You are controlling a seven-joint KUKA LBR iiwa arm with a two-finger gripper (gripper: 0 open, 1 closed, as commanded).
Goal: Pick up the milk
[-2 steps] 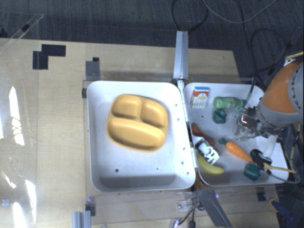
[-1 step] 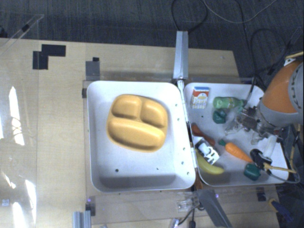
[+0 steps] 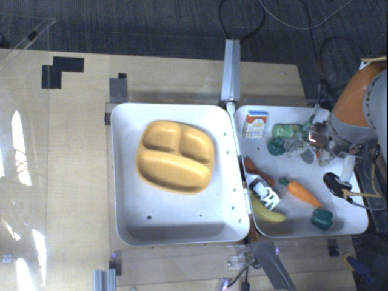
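The milk point(image 3: 256, 124) is a small white carton with an orange-red label and a blue top. It stands upright in the back left corner of the right bin point(image 3: 357, 220). My gripper point(image 3: 312, 143) hangs low over the back right part of that bin, about a hand's width to the right of the carton and apart from it. A green bottle-like thing point(image 3: 286, 130) and a teal piece point(image 3: 276, 145) lie between the gripper and the milk. Nothing shows between the gripper and the carton's sides.
The right bin also holds a brown sausage point(image 3: 258, 170), a black-and-white bottle point(image 3: 265, 193), a banana point(image 3: 268, 213), a carrot point(image 3: 303, 194) and a green pepper-like piece point(image 3: 322, 218). A large yellow bread loaf point(image 3: 176, 155) lies in the left bin point(image 3: 124, 223).
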